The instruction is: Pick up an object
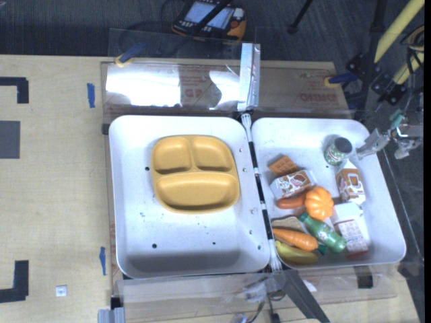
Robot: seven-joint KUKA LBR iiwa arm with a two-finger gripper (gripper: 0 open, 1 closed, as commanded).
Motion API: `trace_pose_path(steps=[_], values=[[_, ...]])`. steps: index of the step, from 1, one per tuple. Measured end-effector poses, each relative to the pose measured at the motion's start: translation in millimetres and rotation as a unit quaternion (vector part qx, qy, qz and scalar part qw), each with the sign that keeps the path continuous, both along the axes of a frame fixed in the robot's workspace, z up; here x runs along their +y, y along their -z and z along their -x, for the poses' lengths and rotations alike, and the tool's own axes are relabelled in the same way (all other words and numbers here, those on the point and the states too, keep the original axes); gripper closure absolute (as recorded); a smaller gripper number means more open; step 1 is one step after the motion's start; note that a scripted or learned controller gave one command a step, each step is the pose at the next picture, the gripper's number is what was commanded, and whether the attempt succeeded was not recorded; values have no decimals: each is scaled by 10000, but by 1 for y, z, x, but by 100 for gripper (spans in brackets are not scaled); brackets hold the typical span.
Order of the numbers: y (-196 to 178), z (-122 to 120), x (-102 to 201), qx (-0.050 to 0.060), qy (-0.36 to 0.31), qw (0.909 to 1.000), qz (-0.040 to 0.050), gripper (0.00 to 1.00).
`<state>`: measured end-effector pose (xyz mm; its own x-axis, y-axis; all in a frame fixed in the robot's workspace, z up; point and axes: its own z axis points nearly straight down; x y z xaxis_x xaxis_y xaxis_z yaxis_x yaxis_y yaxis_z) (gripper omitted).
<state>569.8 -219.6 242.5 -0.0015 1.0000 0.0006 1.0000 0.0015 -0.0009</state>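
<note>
White plastic is what you work over: two shallow bins side by side, and nearest you in the right bin (397, 241) lie a banana (296, 253), a carrot (295, 237) and a green bottle (324, 231), touching one another along the near wall. Just behind them sits a small orange pumpkin (319, 202), with packets beside it, and farther back a green can (336, 149) stands apart with bare floor around it. The left bin (128, 180) carries a yellow divided tray (195, 173).

You are at the approach step, by my reading: nothing is lifted yet. The gripper (377, 142) hangs at the right bin's far right rim, near the can; whether it is released or clenched you cannot tell from here.

Your next move calls for choosing a target and descending. The can offers the most open room; the near cluster is crowded, and the rim lies close under the gripper, so mind that edge.
</note>
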Motion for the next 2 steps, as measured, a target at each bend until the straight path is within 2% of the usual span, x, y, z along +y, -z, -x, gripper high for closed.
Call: trace_pose_path(steps=[1,2], values=[[146,-34,6,-33,-1783,9840,-41,0],[135,-34,4,-44,-1778,9841,-8,100]])
